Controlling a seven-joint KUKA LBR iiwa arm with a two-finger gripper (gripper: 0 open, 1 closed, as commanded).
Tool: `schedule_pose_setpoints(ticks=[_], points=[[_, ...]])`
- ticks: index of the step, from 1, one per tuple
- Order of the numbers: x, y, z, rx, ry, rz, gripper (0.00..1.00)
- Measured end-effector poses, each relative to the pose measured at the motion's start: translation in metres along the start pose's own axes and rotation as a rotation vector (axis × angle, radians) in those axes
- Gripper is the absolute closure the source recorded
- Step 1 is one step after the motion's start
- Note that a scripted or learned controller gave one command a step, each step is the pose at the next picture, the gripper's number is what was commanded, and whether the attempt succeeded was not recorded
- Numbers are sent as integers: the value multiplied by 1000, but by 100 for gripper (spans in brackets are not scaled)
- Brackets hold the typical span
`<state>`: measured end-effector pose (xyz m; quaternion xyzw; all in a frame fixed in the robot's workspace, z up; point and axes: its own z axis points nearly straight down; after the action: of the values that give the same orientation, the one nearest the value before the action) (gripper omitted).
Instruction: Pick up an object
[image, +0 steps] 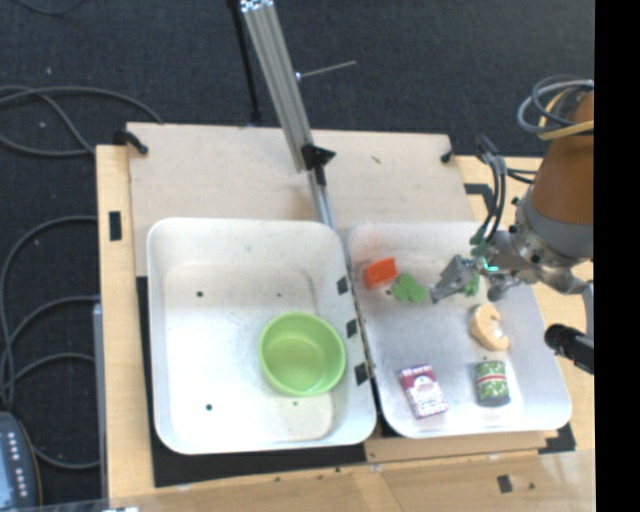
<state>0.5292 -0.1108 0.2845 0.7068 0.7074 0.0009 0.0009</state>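
The right bin (540, 400) holds an orange block (380, 272), a small green piece (408, 290), a pale yellow lump (488, 327), a red and white packet (424, 390) and a green can (491, 383). My gripper (470, 289) hangs over the upper middle of this bin, open, with nothing between its fingers. Its left finger (446, 287) sits just right of the green piece. The yellow lump lies just below the right finger.
A green bowl (302, 353) stands in the left bin (200, 270), near its lower right. A slanted metal pole (285, 90) runs down to the bins' shared edge. Cables lie on the dark floor at left.
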Motion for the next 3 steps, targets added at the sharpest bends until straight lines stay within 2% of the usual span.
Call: schedule_pose_setpoints(ticks=[1,3], points=[[-10,-4,58,7,-2,2,0],[-17,-7,143,6,-1,2,0]])
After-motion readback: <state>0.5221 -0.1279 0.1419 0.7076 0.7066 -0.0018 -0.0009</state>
